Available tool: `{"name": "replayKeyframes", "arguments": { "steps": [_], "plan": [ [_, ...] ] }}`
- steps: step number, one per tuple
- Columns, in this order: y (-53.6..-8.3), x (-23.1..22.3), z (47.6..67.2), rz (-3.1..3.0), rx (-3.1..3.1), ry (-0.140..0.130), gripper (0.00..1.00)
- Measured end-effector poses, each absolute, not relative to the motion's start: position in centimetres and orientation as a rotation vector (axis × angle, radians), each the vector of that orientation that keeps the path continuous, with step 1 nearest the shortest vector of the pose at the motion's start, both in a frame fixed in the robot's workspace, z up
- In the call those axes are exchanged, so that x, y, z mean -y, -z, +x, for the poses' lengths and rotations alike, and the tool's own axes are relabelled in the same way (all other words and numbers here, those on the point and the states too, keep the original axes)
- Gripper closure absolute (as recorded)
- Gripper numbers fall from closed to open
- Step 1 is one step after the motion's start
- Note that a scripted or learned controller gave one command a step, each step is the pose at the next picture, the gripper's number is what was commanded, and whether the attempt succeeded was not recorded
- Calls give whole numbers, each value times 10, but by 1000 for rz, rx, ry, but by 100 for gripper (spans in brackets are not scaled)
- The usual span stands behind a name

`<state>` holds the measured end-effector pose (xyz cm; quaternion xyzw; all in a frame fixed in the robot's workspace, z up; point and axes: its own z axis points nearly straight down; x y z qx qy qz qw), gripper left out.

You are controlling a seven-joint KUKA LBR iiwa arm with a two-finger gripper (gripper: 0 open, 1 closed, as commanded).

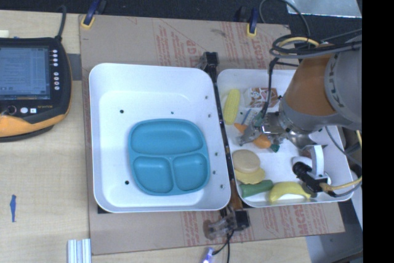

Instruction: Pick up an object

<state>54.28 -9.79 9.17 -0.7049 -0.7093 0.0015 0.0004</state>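
Down at the right of the frame we see the grey arm with its orange band reaching into the right bin, its gripper low among the clutter at the bin's middle left. We cannot tell how the claw stands: the metal parts there blur into the small things around them.

Close beside the gripper lie a yellow corn cob toward the bin's upper left, a small printed packet just right of it, and an orange piece just below the gripper. Lower in the bin sit a tan round block on a yellow piece, a green item, and a yellow banana-like toy along the bottom edge.

At the middle of the frame, the left bin bears a blue divided plate. At the far left edge rests a control pendant with a lit screen.
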Motion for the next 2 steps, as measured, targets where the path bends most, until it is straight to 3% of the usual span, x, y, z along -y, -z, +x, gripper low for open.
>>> {"name": "replayKeyframes", "arguments": {
  "steps": [1, 2],
  "plan": [
    [-102, 99, 543, -2211, 2232, -8, 100],
    [-192, 35, 565, -2215, 2224, -1, 100]
  ]
}}
